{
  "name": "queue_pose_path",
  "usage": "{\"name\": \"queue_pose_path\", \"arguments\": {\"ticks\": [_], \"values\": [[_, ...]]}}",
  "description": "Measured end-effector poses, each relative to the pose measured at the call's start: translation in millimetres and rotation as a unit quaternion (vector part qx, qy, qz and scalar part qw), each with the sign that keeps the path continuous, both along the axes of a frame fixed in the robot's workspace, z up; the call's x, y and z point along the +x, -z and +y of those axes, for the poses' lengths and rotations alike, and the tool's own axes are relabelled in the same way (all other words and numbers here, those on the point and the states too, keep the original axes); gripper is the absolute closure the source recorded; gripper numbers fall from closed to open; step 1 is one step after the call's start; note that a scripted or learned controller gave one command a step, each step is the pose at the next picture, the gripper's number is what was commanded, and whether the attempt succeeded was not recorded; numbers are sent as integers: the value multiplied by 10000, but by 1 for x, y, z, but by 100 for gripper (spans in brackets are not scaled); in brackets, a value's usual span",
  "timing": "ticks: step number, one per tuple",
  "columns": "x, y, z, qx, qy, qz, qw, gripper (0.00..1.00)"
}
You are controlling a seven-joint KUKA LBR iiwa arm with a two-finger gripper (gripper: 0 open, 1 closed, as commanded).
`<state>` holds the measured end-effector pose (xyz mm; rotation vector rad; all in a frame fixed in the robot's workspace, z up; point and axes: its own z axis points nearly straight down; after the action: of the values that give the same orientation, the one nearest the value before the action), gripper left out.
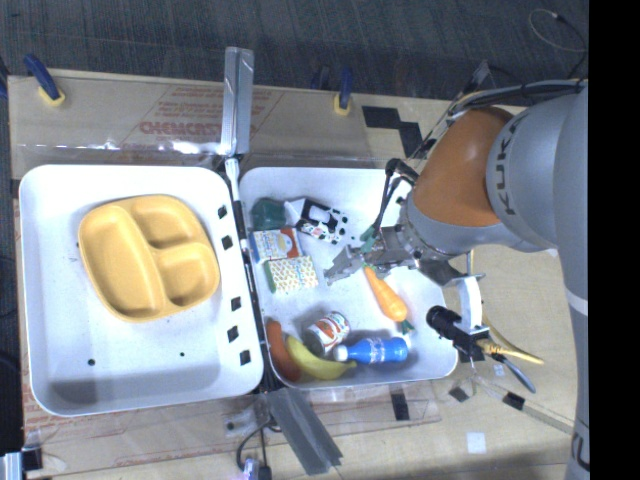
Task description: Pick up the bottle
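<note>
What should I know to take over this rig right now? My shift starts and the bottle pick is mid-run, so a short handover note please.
Gripper: low over the middle of the right bin, above the carrot, nothing visibly held; finger state unclear.
Bottle: blue, white cap, lying on its side at the right bin's near edge, beside the banana and a small can.
Left bin: holds a yellow divided tray.
Done: nothing lifted yet.
Left: move to the bottle, grasp, lift.
</note>
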<state>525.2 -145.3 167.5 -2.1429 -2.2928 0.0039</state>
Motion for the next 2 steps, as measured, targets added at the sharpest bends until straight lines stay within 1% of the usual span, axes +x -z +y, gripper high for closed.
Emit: {"name": "queue_pose_path", "arguments": {"ticks": [1, 2], "values": [[-49, 77, 24, 7, -553, -4, 9985, 0], [-48, 35, -39, 2, -1200, -20, 9928, 0]]}}
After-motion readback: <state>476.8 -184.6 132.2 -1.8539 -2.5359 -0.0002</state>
